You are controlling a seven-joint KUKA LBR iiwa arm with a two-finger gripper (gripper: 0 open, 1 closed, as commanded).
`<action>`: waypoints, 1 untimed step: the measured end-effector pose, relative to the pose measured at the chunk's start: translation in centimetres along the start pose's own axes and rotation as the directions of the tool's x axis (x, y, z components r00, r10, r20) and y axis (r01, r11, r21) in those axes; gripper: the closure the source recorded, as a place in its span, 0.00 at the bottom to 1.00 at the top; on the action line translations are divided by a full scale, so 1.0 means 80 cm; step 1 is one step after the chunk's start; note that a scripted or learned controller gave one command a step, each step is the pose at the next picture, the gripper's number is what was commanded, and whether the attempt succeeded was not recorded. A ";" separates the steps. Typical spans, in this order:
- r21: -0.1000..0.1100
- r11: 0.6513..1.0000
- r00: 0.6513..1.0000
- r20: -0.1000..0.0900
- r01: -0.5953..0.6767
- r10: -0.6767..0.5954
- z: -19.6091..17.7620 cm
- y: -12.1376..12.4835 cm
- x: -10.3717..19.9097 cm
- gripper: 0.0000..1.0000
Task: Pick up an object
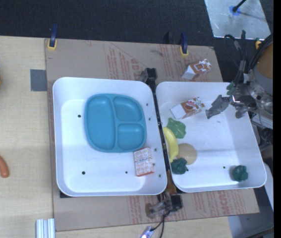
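Camera view puts your gripper (219,106) at the right of the frame, over the upper part of the right white bin (252,140), just right of the small red-and-white carton (192,106); whether the jaws are apart or together you cannot tell. Take that carton: it lies apart from the clutter along the bin's left wall, so centre over it before descending.

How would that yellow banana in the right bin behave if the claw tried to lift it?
The banana looks like smooth plastic, so it may be light and slippery. Its curved shape could make it roll or twist between fingers. It lies against the bin wall, touching green toys, so they would probably shift too.
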State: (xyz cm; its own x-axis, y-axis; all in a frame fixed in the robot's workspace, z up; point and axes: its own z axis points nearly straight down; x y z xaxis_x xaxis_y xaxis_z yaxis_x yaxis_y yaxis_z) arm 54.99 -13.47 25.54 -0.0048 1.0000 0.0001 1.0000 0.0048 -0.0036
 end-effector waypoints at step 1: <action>0.001 1.000 1.000 0.001 0.001 -0.001 0.074 0.064 0.032 0.00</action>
State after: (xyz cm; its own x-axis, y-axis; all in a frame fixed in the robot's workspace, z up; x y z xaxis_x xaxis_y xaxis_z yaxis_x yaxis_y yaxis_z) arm 60.08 -10.88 19.62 -0.0059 1.0000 -0.0013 1.0000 0.0059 -0.0044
